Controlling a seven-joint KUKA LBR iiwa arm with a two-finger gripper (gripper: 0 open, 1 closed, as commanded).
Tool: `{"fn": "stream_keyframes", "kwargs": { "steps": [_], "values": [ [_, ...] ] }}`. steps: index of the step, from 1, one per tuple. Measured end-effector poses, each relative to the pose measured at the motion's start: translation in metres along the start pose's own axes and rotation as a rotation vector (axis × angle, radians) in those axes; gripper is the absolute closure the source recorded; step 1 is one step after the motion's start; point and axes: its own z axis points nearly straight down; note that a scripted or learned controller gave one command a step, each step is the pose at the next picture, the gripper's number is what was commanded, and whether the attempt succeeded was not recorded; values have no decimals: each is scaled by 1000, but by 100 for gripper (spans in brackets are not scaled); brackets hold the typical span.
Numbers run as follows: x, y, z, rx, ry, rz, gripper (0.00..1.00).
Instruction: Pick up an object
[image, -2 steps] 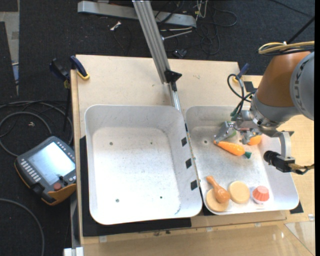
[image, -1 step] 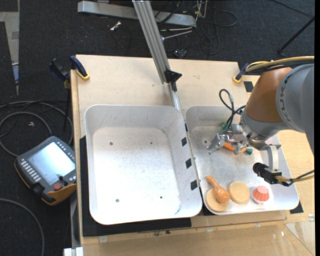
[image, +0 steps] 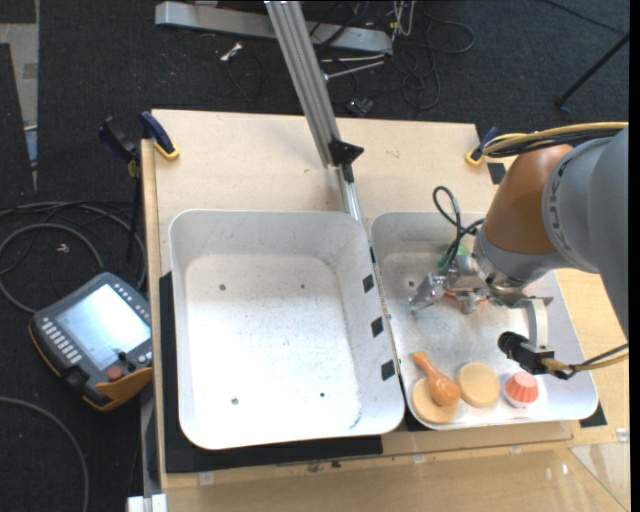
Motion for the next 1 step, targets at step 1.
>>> {"fn": "stream_keyframes", "kwargs": {
  "steps": [1],
  "values": [
    [0, 1, -11, -3, -1, 1, 100]
  ]
}}
